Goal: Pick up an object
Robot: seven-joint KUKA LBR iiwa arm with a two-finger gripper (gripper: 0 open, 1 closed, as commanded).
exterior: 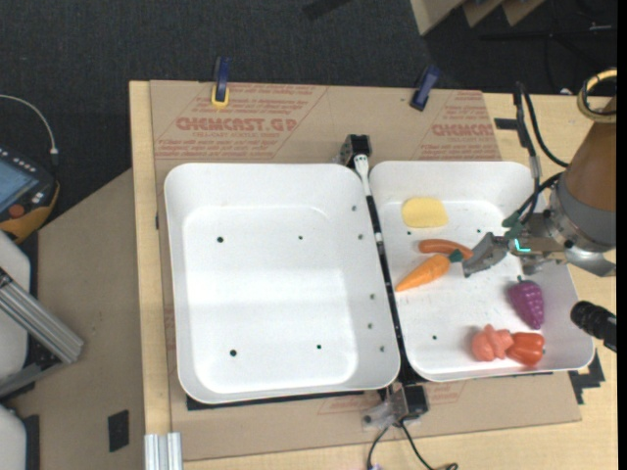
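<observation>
- Step in hand, my read: approach for a grasp. The gripper (480,256) sits low in the right bin (490,176), fingers pointing left at the orange pieces. Nothing visible between the fingers, so no pick yet.
- Finger spacing: can't tell from this angle; the tips read as one dark-grey blob.
- Likely target: the toy carrot (423,273), lying tilted, or the thin orange-red pepper-like piece (443,247) just above it. Both are right next to the fingertips, and close to each other too.
- To do it well: pick one of the two, line the fingers up across its narrow width, and come down centred. A sloppy descent probably shoves both pieces toward the divider. The carrot tapers, so grip the thicker end near the green top.
- Left bin (196,292): white tray with a few small dark holes in the floor.
- Right bin contents, left to right: carrot and pepper-like piece mid-left, yellow rounded block (425,212) above them near the back, pink lumpy toy (490,344) touching a red-orange piece (527,348) at the front, purple grape bunch (529,303) near the right wall.
- The grapes and the front pair are well apart from the gripper, so they're easier fallbacks.
</observation>
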